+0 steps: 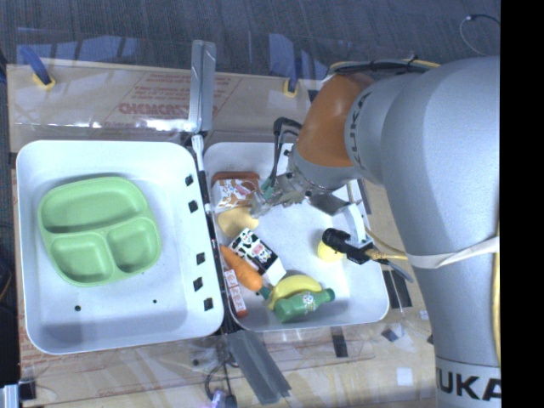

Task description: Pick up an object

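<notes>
end effector [270, 190] low at right bin's [374, 308] far-left, beside snack packet [234, 190] | grip state: cannot tell | packet looks light, crinkly, slippery; pinch a flat edge

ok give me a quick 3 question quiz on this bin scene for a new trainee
1. True or false: the green divided plate lies in the left bin.
2. Multiple choice: which item in the right bin lies nearest the camera-side rim? A) the green bottle B) the brown snack packet C) the black and white carton
3. Fill in: the orange carrot lies along the right bin's ____ wall, beside the divider between the bins.

Key:
1. True.
2. A. The bottle sits at the bottom of the pile, just below the banana.
3. Left. The gripper is over the packet end of the bin.
</notes>
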